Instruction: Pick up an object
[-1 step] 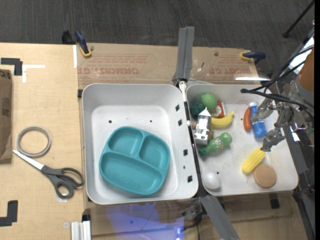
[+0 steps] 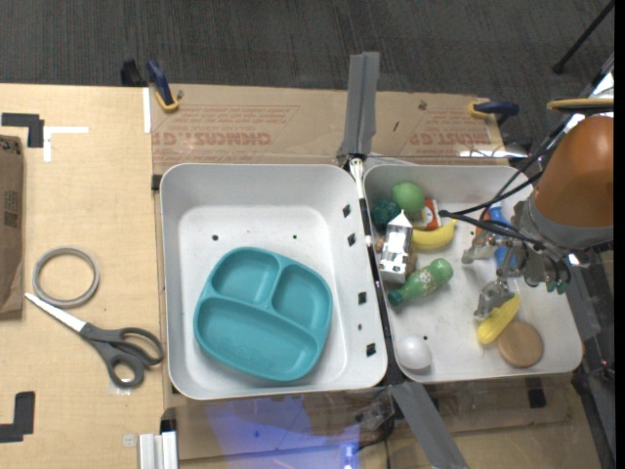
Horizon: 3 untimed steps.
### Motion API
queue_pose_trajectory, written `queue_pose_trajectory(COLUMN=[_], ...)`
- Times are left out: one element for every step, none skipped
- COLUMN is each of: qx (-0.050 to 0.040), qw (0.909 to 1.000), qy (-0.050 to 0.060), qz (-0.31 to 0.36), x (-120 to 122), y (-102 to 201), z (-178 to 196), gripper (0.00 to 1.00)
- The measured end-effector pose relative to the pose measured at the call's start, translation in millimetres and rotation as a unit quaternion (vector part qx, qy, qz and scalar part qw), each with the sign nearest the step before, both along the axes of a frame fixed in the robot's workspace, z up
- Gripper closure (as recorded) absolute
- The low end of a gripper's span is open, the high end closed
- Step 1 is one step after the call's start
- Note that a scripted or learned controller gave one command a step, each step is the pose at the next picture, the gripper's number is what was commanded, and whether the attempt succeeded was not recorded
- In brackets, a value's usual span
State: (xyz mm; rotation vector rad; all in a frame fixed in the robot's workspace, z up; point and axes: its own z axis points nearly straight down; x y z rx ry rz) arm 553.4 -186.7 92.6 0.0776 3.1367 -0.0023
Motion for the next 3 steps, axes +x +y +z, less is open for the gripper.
queue_pose_trajectory(qx=[0.0007, 0.0002, 0.0004], qw=[0.9987, 0.9988, 0.9988], qy=[0.001, 0.000, 0.000], qz=[-0.050, -0.048, -0.048], x=[-55.0, -53.5, -53.6], y=[3.6, 4.7, 4.8], z=[0.3, 9.3, 9.2], gripper=[0.00, 1.00, 0.00])
